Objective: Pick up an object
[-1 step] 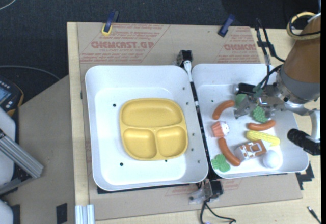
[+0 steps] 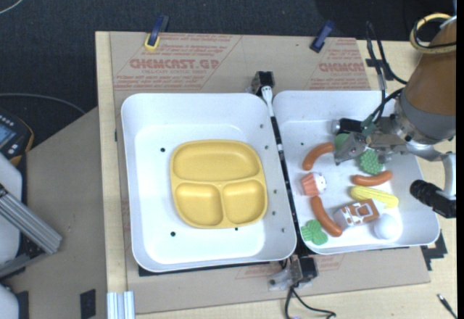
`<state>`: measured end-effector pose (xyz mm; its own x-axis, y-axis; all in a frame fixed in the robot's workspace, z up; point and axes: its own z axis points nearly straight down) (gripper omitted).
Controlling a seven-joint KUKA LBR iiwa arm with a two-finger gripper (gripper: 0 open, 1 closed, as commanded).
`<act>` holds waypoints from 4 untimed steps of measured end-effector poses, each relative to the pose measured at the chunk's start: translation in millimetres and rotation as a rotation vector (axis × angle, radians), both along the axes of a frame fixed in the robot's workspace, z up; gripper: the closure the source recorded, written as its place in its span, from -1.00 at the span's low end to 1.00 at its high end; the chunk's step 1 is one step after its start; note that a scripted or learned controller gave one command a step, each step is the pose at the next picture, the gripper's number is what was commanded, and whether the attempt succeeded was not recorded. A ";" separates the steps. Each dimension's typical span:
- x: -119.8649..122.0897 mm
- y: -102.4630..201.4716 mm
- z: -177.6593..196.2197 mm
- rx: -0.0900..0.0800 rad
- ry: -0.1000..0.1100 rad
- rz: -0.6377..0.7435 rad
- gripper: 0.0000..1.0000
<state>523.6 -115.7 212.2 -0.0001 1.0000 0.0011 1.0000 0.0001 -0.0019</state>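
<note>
One pincer (image 2: 353,148) is at work, low in the right bin (image 2: 290,111), at the end of the grey arm (image 2: 428,104) that reaches in from the right. Its dark fingers sit among the toy food, but whether they are spread or pressed together I cannot tell; nothing is visibly pinched between them.

Just beside it, on its right, lies a green toy (image 2: 370,162), partly covered by the wrist hardware. On its left, very near, lies an orange sausage (image 2: 317,155). Further down the bin come a second sausage (image 2: 371,180), a yellow corn cob (image 2: 374,196), a small pink-and-white piece (image 2: 314,183), a longer red sausage (image 2: 325,214) touching a green leafy piece (image 2: 314,232), a brown-and-white toy (image 2: 357,214) and a white egg (image 2: 387,227). The left bin (image 2: 145,165) holds a yellow divided tray (image 2: 217,183).

By my reading, the step in hand is the descent onto a target, most likely the green toy or the nearby orange sausage. The next move calls for closing squarely on one item without nudging its neighbours, then lifting straight up; the close crowding makes a slip or a double catch a real risk.
</note>
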 end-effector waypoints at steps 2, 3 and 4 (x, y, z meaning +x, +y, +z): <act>13.2 0.3 -97.7 0.000 -0.013 -0.002 -1.00; 13.6 0.4 -128.2 0.000 0.001 -0.001 -1.00; 13.5 0.4 -117.1 -0.001 -0.001 -0.002 1.00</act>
<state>537.0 -115.3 95.1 0.0020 1.0000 0.0001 1.0000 -0.0020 -0.0005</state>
